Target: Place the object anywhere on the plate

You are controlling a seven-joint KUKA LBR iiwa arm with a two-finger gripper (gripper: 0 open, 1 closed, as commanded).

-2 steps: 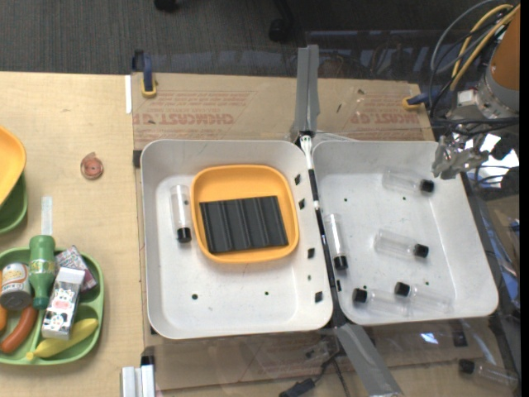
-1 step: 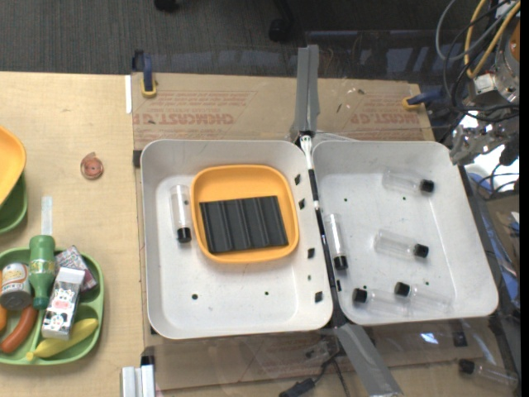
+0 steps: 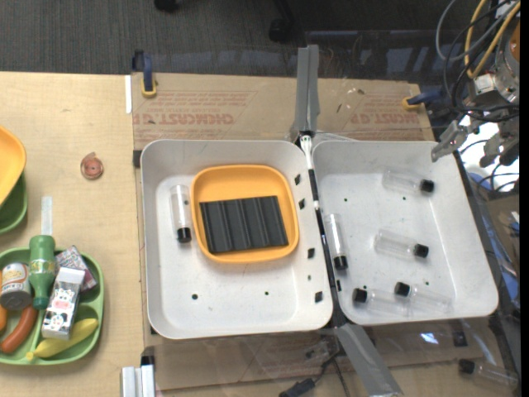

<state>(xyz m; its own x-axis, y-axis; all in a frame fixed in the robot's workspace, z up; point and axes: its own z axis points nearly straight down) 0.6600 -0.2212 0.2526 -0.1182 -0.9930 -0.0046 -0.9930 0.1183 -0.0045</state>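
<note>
An orange plate (image 3: 245,175) lies in the left bin (image 3: 240,308), with a black ribbed pad (image 3: 245,224) resting on it. A clear vial with a black cap (image 3: 180,213) lies just left of the plate. The right bin (image 3: 450,308) holds several similar vials, among them one at the back (image 3: 409,184), one in the middle (image 3: 401,245) and one along the left wall (image 3: 335,240). My gripper (image 3: 473,147) hangs over the right bin's far right corner, open, with nothing between its fingers.
A green tray of toy food (image 3: 83,337) and a yellow bowl (image 3: 8,168) sit on the wooden table to the left. A small pink disc (image 3: 92,167) lies near them. Cables (image 3: 483,23) bunch around the arm at the top right.
</note>
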